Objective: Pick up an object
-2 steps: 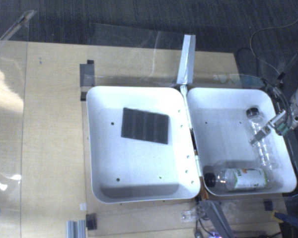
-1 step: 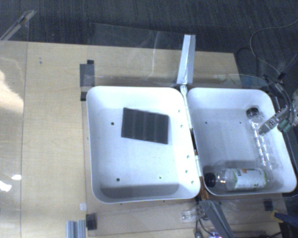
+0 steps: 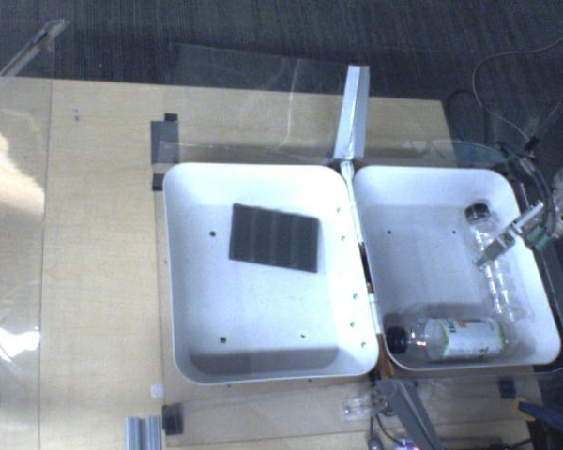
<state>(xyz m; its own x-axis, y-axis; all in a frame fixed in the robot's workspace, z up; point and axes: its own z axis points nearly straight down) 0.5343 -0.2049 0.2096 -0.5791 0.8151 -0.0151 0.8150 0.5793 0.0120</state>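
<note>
- Look first at the hand point(image 3: 503, 243): you see it at the right edge of the right bin point(image 3: 422, 251), coming in over the rim from the right side. It is pale and partly see-through against the white floor, so whether it is spread or pressed together, you cannot tell.
- Just below the hand, along the right wall of that bin, you find a clear plastic bottle point(image 3: 500, 284). It lies lengthwise beside the wall and is hard to separate from the hand; if they touch or not, you cannot tell. No thing is seen pinched in the hand.
- A small dark round cap point(image 3: 476, 213) sits just up and left of the hand, near the far right corner of the right bin.
- At the near edge of the right bin lies a second bottle point(image 3: 450, 337) on its side, with a dark cap toward the left and a pale label on its body. It is well apart from the hand.
- The left bin point(image 3: 197, 279) touches the right bin along the middle wall. On its floor, toward the far side, you see a dark flat rectangle point(image 3: 274, 237), a little tilted.
- Both bins stand on the light wooden desk point(image 3: 84, 251), toward its right side.
</note>
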